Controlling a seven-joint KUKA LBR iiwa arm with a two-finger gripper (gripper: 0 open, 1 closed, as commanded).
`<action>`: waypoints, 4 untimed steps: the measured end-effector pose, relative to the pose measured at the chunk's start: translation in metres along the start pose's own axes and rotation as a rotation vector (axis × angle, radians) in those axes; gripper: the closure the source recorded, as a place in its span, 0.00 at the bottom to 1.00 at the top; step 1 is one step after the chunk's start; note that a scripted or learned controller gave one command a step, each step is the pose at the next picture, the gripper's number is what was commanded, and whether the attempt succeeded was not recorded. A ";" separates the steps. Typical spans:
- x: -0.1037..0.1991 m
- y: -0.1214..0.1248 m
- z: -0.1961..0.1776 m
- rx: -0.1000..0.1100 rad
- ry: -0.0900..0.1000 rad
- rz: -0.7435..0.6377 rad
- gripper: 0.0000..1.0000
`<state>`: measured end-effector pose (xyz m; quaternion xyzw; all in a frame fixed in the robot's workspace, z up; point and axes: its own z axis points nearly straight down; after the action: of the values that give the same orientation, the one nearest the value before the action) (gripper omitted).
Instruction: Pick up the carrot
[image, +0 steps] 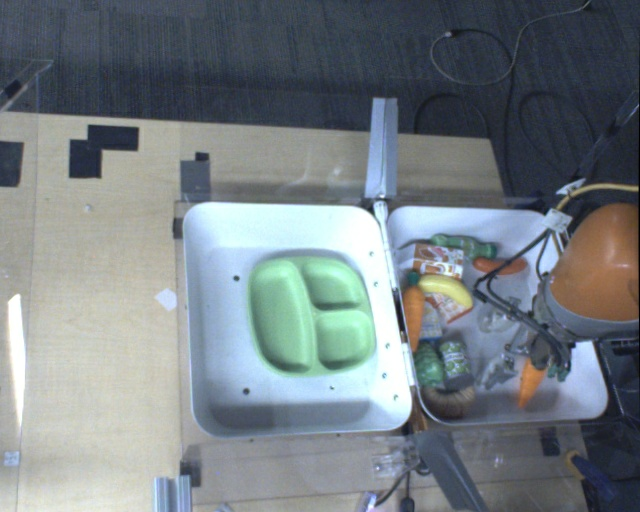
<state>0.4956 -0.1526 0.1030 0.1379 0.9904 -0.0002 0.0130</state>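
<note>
I see a carrot (529, 384) in the lower right of the frame, inside the right bin (590, 405), standing nearly vertical with its tip pointing down. The gripper (535, 352) sits directly above it, touching its top; I cannot tell its state.

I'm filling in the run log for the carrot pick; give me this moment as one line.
arm: over right bin | tool: low, near front-right corner | carrot: at tool tip, grasp unclear | second carrot: by divider | green tray: left bin
</note>
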 end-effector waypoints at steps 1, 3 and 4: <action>-0.002 -0.023 0.013 0.000 0.012 -0.052 0.00; -0.006 -0.022 0.000 -0.001 0.000 -0.050 0.00; -0.009 -0.021 -0.012 -0.001 -0.009 -0.048 1.00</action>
<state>0.4984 -0.1757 0.1149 0.1141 0.9933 -0.0005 0.0178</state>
